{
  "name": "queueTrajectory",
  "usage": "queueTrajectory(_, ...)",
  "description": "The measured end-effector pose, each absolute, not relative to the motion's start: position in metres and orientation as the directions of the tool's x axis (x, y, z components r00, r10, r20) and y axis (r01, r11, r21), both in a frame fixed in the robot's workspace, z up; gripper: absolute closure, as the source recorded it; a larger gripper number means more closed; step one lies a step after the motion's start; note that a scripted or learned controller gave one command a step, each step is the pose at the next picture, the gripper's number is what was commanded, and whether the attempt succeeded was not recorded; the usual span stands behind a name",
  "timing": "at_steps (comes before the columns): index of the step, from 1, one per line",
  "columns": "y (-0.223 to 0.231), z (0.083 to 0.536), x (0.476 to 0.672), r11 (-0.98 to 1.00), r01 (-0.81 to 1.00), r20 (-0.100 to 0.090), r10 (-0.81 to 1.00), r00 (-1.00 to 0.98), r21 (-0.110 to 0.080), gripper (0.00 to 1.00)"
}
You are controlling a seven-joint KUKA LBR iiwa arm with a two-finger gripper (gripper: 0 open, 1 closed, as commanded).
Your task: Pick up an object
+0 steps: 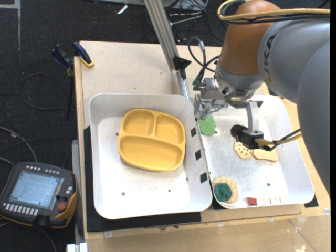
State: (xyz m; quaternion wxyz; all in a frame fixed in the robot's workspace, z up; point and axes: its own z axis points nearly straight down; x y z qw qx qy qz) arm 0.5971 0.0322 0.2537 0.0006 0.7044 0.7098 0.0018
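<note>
Item 1. End effector (207, 111): on the grey arm with the orange band, which reaches in from 3 o'clock. It hangs over the right bin (294, 185), at that bin's 10 o'clock corner, close to the wall shared with the left bin (105, 193). Whether it is wide, narrow or holding anything cannot be told from this angle.

Item 2. Green piece (208, 126): small, soft-looking and light green. It lies in the right bin directly at 6 o'clock of the end effector and just beside it. Contact between the two cannot be told.

Item 3. Yellow divided plate (153, 140): three compartments, flat at the centre of the left bin.

Item 4. Beige spotted piece (242, 150): near the middle of the right bin.

Item 5. Tan piece (265, 155): touching or just beside item 4, at its 3 o'clock.

Item 6. Teal lump on a pale disc (224, 190): at the 7 o'clock corner of the right bin.

Item 7. Small red block (252, 200): along the right bin's 6 o'clock edge.

Item 8. Bench (121, 67): pale top, carrying both bins, with a blue and yellow clamp (73, 55) at its 10 o'clock corner.

Item 9. Teach pendant (37, 193): off the bench, at 8 o'clock of the view.
</note>
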Motion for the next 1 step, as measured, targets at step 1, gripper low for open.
queueTrajectory(1, 0.0787, 0.2369, 0.6176, 0.007, 1.0, 0.001, 1.0, -0.007, 0.001, 1.0)
